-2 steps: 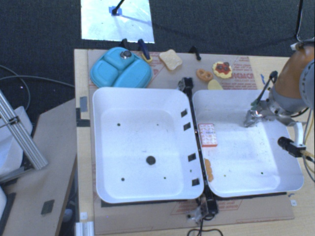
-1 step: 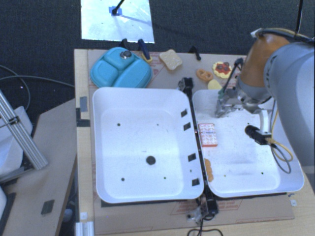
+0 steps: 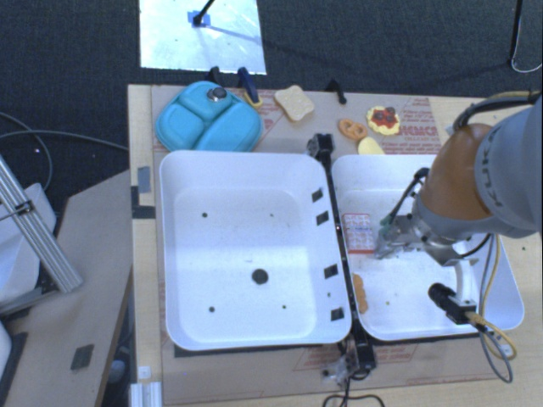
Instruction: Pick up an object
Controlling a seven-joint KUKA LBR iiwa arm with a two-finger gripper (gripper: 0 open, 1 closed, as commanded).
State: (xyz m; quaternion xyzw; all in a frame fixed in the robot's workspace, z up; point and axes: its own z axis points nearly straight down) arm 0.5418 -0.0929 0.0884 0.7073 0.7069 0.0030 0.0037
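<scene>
We see the arm (image 3: pixel 488 172) reaching in from the right, its bulk covering much of the right bin (image 3: pixel 509 299) and hiding whatever lies under it. The gripper (image 3: pixel 389 246) sits low over the right bin's floor near a small printed card (image 3: pixel 357 230). Its tip is blurred and dark against the white; we cannot tell whether it is released or clenched, and we make out nothing held in it.

A small orange-brown object (image 3: pixel 360 293) lies in the right bin against the divider wall, just below the gripper and apart from it. Its kind is too small to make out.

The card carries red markings, but no writing is legible. The cardboard sheet (image 3: pixel 420 117) behind the bins bears reddish print, unreadable at this size.

The left bin (image 3: pixel 187 176) holds one dark round disc (image 3: pixel 260 275).

Behind the bins: a blue compartment tray (image 3: pixel 209 118), a toast slice (image 3: pixel 294 103), a pretzel (image 3: pixel 352 129), a round red-topped piece (image 3: pixel 383 119), and a pale yellow piece (image 3: pixel 370 147) partly cut off by the bin rim.
</scene>
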